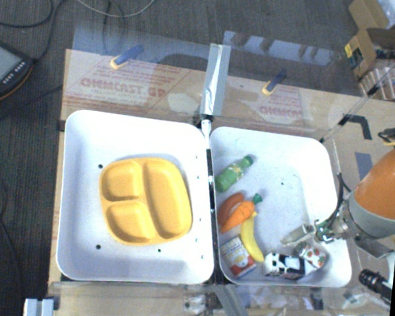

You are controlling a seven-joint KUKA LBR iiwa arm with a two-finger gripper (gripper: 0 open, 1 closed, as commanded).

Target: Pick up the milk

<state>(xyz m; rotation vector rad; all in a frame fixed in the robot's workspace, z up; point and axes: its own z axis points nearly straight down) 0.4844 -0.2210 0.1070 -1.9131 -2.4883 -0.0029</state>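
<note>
Nearest us, the milk (285,266) lies on its side along the right bin's (284,146) front wall, long axis left-right, just beside and front-left of the gripper (314,234); whether that is released or clenched we cannot tell. Banana (250,239), carrot (239,213) and bottle (233,172) lie beyond. Left bin (87,130) holds a yellow tray (146,200).

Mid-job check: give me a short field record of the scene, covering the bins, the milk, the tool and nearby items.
left bin: holds yellow divided tray
right bin: holds the food items
milk: cow-patterned carton, near front right corner
tool: above right bin, just behind milk
near milk: banana, red can
other items: carrot, green bottle
</note>
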